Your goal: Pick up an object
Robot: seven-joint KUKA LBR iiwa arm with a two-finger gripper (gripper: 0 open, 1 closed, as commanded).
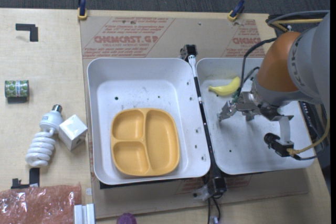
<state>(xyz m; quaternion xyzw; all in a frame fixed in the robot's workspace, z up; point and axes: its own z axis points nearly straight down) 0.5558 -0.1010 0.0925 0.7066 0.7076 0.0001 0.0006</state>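
- Over the right bin, the metal gripper hangs low, fingers spread, nothing between them.
- Curved yellow banana lies just behind it on smooth white plastic.
- Left bin holds a glossy three-part yellow plate.

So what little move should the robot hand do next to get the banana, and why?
Probably slide a little toward the bin's far wall. The gripper hangs in the right bin, and the banana lies just beyond it, apart from it and not between its fingers. Closing that gap comes before any grab.
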